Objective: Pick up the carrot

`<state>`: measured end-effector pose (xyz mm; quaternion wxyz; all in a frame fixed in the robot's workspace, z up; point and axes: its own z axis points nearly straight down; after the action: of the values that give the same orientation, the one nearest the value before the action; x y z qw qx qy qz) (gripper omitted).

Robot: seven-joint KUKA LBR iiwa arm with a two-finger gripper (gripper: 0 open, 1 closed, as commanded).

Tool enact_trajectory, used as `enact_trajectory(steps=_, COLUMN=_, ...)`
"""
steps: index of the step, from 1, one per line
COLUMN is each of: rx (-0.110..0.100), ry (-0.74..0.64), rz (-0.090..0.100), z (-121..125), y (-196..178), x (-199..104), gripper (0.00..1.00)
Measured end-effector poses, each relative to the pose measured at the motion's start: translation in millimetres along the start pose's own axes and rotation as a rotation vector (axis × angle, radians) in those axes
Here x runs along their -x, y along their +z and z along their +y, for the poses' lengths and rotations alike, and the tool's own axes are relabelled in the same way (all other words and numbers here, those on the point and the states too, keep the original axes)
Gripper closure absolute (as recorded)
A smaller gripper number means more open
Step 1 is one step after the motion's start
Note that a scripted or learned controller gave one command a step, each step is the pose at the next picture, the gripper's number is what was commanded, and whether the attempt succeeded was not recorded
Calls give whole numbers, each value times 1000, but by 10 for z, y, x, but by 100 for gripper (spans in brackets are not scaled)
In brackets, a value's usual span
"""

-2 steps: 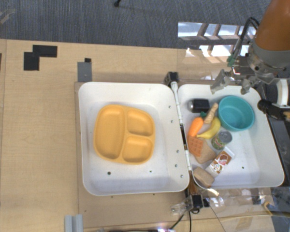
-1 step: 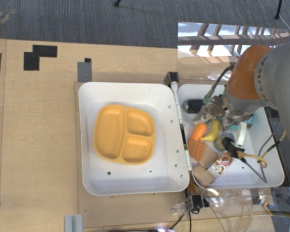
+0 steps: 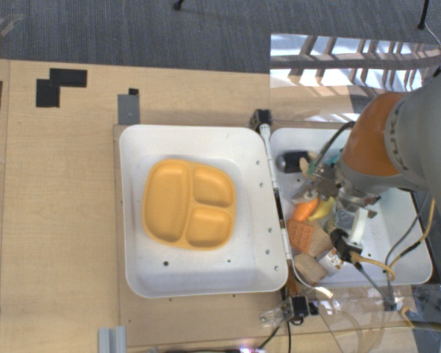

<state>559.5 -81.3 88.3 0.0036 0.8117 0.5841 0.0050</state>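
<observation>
Carrot (image 3: 304, 210) in the right bin (image 3: 408, 259), low beside the arm's wrist.
It lies by the left wall, touching a yellow banana-like piece (image 3: 323, 209), with a waffle-patterned orange block (image 3: 306, 235) just below. A yellow sectioned plate (image 3: 189, 203) sits in the left bin (image 3: 198, 274). From where I stand, the jaws are hidden; cannot tell their state.

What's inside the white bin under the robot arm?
The right bin holds a carrot, something yellow, a waffle-like piece and more, partly covered by the arm.
</observation>
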Motion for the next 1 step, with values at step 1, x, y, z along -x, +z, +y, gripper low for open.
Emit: enact_trajectory(steps=1, rx=8, ry=-3, rz=3, z=30, y=-124, x=-28, gripper=100)
